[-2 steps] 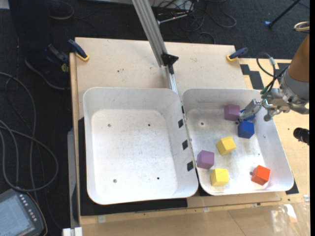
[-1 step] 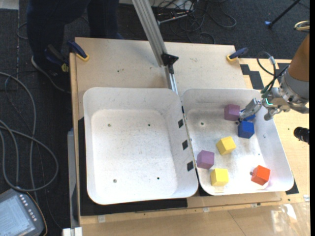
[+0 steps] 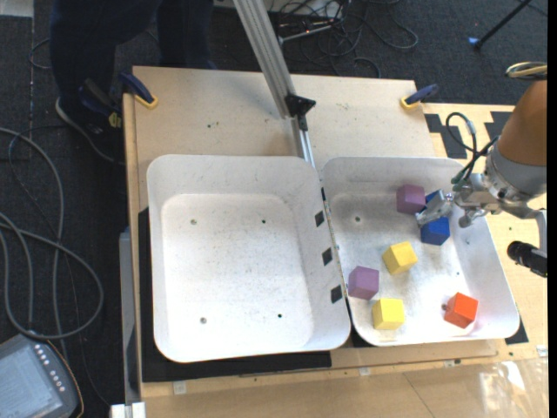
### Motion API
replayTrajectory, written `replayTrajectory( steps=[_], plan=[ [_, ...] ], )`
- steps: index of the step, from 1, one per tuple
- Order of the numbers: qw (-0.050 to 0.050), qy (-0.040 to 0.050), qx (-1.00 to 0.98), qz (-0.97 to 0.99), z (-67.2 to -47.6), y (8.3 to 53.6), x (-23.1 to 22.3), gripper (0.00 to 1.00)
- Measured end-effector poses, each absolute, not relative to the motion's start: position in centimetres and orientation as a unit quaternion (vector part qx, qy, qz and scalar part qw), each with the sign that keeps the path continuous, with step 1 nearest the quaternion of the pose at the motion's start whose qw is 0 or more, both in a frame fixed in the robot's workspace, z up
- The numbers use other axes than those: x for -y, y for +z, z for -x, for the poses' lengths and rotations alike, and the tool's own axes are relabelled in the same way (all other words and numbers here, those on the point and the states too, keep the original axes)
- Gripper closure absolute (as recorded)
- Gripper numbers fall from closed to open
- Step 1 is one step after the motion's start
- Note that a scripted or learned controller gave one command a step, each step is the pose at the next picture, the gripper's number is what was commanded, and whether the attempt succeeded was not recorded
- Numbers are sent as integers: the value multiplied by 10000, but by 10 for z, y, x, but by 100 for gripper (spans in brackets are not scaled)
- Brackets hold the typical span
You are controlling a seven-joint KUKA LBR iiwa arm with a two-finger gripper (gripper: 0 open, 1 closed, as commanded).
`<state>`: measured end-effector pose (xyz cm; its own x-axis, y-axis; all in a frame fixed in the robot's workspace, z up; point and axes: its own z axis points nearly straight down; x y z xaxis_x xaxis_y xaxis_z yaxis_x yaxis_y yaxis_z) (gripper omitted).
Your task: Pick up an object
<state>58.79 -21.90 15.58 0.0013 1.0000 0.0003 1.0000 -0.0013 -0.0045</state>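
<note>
A: Arm (image 3: 522,146) reaches in from the right, grey with the orange band, over the right bin (image 3: 487,320). End effector (image 3: 439,209) sits low at the bin's upper right part.

B: Fingers?

A: A blue cube (image 3: 434,229) is right at the fingertips, touching or nearly so. Cannot tell whether it is actually clamped between them, or whether the fingers stand apart or together; too small and cluttered there.

B: Other contents of that bin?

A: Purple cube (image 3: 410,199) just beside the blue one, to its upper left. Yellow cube (image 3: 400,257) near the middle. Second purple cube (image 3: 364,280) by the left wall. Second yellow cube (image 3: 388,313) toward the front edge. Orange-red cube (image 3: 461,308) at the front right corner, well apart from the end effector.

B: Left bin?

A: Left bin (image 3: 165,233) lies touching the right one, both on the desk (image 3: 218,111). Two clamps at the desk's far corners, one (image 3: 139,90) left, one (image 3: 419,95) right
</note>
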Motion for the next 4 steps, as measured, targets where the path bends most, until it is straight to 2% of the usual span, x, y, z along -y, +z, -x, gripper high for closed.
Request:
replayTrajectory(
  steps=[1,2,3,4],
  plan=[
    [12,11,7069,7073,-589,112,222,0],
    [6,7,7070,7072,-589,94,221,0],
    [-7,0,7073,7069,-590,106,221,100],
    [-23,-9,7069,7073,-585,150,220,100]
  ],
)
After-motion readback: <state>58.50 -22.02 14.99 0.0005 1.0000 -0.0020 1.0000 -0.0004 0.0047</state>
